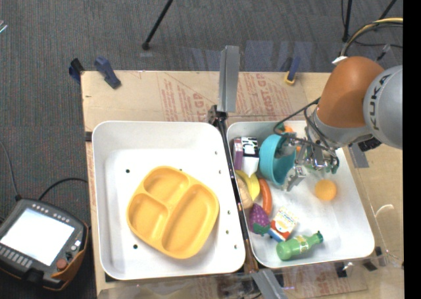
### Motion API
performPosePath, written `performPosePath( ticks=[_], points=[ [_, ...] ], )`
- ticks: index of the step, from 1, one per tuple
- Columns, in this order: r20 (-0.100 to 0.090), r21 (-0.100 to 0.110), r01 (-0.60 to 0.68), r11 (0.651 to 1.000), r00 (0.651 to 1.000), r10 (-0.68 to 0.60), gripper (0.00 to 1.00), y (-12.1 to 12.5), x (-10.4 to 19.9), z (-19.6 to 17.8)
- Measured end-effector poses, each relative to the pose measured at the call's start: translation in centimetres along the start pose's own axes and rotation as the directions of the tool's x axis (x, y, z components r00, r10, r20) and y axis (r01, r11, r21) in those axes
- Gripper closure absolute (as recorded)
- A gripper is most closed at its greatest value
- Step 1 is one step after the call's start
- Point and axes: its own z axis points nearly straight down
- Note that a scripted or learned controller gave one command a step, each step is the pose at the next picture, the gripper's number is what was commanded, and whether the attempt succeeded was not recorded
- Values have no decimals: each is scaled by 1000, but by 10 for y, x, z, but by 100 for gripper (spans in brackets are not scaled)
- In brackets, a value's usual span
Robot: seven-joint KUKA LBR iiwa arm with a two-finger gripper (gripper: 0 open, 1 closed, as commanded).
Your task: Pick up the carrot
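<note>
Carrot [266,193]: slim orange piece in the right bin [358,225], lying lengthwise near the bin's left wall, just below the teal bowl [275,158] and beside the banana [248,186]. Not lifted; task judged not yet begun on the item itself.

Neighbours, right bin: purple grapes [259,217] touching or just beside the carrot's lower end; small juice carton [284,222] to the lower right; green bottle [299,245] on its side near the front wall; orange fruit [325,190] apart, toward the right; dark printed box [247,147] at the back left. Crowding along the left wall leaves the carrot hemmed in on two sides, so a pick looks easiest from above, fingers spanning its narrow width.

Left bin [112,139]: yellow divided plate [173,211], flat, three compartments, nothing in them.

Gripper [304,167]: hanging over the back middle of the right bin, beside the teal bowl and above-right of the carrot, near but not over it. Bowl tipped on its edge, opening toward the gripper; whether the metal touches the rim is unclear. Fingers appear parted, with nothing seen between them. Judged next need: a short shift toward the bin's left wall and down
</note>
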Motion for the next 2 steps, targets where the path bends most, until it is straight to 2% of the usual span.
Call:
performPosePath(
  ticks=[1, 2],
  points=[
    [12, -1, -259, 966, 966, 259, 0, -22, -13, -2],
    [15, -8, -248, 969, 969, 248, 0, -56, 42, -3]
  ],
)
